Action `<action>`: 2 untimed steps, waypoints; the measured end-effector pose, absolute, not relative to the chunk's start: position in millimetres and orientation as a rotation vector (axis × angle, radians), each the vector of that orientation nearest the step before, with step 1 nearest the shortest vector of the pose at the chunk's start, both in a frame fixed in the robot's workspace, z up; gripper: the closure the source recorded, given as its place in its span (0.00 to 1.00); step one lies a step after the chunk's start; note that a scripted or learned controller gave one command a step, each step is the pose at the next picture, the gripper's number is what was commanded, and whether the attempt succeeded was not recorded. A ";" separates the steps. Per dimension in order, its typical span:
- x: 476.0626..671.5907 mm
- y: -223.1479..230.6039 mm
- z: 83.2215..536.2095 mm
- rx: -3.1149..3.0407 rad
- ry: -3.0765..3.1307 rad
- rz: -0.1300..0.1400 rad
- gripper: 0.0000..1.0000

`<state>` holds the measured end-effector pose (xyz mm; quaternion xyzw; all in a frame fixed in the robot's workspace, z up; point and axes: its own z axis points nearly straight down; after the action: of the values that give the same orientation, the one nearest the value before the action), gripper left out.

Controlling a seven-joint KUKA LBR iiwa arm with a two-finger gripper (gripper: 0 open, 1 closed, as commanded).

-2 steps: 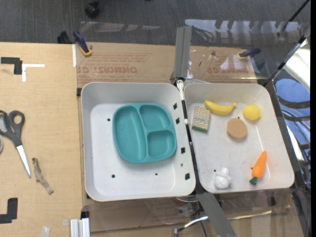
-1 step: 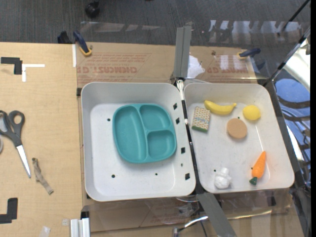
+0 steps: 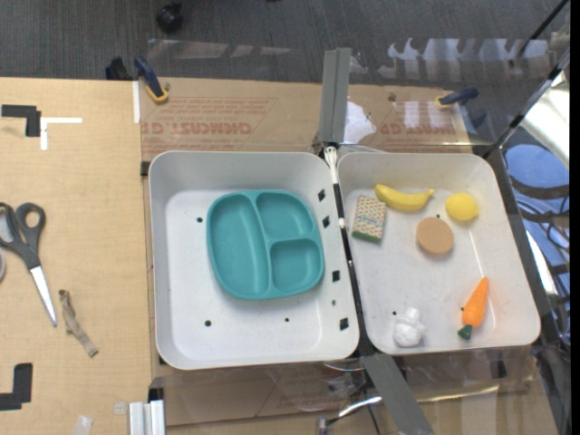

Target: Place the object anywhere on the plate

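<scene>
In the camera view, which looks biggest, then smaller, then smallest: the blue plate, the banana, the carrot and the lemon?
1. Teal plate, by far the biggest.
2. Banana and carrot: these look about the same length, so I won't rank them.
3. Lemon, the smallest.

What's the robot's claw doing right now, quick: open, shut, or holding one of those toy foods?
Gripper: cannot be told. The banana, lemon and carrot lie loose in the right bin.
</scene>
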<state>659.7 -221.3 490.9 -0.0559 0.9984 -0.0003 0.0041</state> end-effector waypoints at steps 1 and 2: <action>661.6 -220.8 501.0 -0.177 3.117 -0.005 1.00; 660.6 -221.5 491.9 -0.786 3.033 -0.002 1.00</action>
<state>660.6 -221.5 491.9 -0.2508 0.9680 -0.0007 0.0044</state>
